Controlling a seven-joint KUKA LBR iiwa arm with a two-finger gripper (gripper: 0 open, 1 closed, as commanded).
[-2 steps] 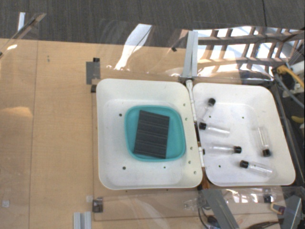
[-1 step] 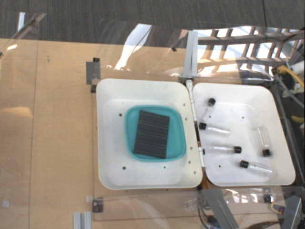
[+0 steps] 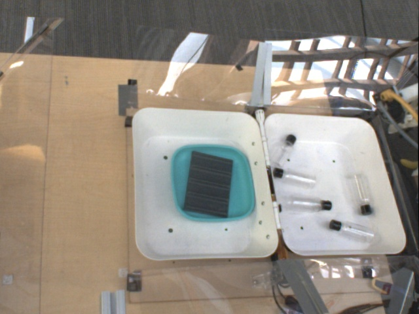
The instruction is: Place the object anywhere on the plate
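- Where the teal plate point(image 3: 244, 188) sits, we see the dark ribbed slab point(image 3: 208, 184) lying flat on it. The slab covers the plate's middle and is slightly turned, and teal shows on every side of it.
- We cannot tell how far the pincer is open, or whether it has hold of anything.
- Around the plate lies the left white bin point(image 3: 150, 175), with its shallow floor bare on all sides of the plate.
- To the right of the plate, the right white bin point(image 3: 383, 169) meets the left one along a narrow seam.
- In that right bin lie five clear tubes with black caps, well apart from the plate and scattered at different angles. One is near the seam at the far end point(image 3: 289, 142) and a second lies below it point(image 3: 292, 174). A third is nearer us point(image 3: 308, 205), a fourth is toward the outer wall point(image 3: 361, 193), and a fifth is at the near edge point(image 3: 351, 228).
- Under both bins and stretching left of the plate is the pale wooden bench point(image 3: 65, 175), with glare streaks across a clear sheet behind the bins.
- Behind the plate, a slim metal post point(image 3: 262, 70) rises at the seam.
- Beyond the plate, past the bench's edge, we see dark ribbed carpet point(image 3: 163, 5), and a metal frame point(image 3: 340, 51) stands to the right of it.
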